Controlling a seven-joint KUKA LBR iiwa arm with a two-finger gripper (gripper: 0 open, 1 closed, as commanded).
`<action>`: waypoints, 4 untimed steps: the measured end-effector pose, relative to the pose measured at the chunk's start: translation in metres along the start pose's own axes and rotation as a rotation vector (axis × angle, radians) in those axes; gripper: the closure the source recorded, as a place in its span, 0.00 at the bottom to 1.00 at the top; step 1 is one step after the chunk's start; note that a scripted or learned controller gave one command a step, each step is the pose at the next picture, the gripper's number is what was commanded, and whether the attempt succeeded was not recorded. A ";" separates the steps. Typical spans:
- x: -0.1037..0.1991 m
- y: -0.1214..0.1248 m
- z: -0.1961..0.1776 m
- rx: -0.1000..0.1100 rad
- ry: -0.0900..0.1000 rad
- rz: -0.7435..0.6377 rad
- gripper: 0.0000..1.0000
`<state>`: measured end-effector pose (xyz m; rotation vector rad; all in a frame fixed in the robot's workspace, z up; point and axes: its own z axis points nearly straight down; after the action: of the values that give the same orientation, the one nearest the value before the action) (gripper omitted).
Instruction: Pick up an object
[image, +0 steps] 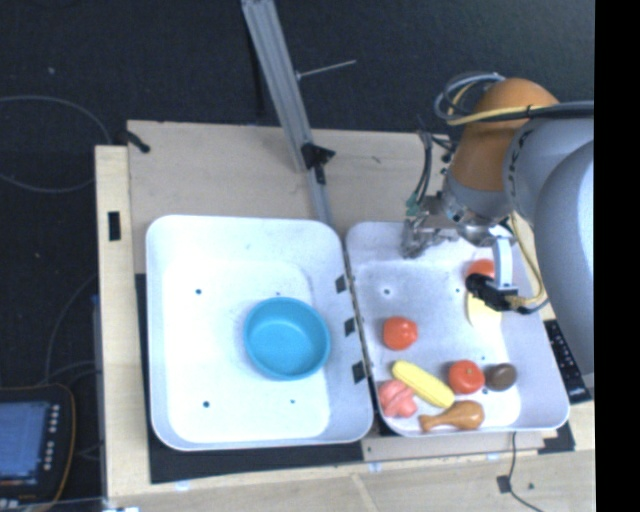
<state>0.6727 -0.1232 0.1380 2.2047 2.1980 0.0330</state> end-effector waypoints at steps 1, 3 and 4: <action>-0.005 0.012 -0.063 0.028 0.006 -0.007 1.00; -0.010 0.014 -0.147 0.030 0.006 -0.010 1.00; 0.034 0.014 -0.143 0.037 0.006 -0.010 1.00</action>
<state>0.6816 -0.0881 0.2812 2.2154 2.2307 -0.0019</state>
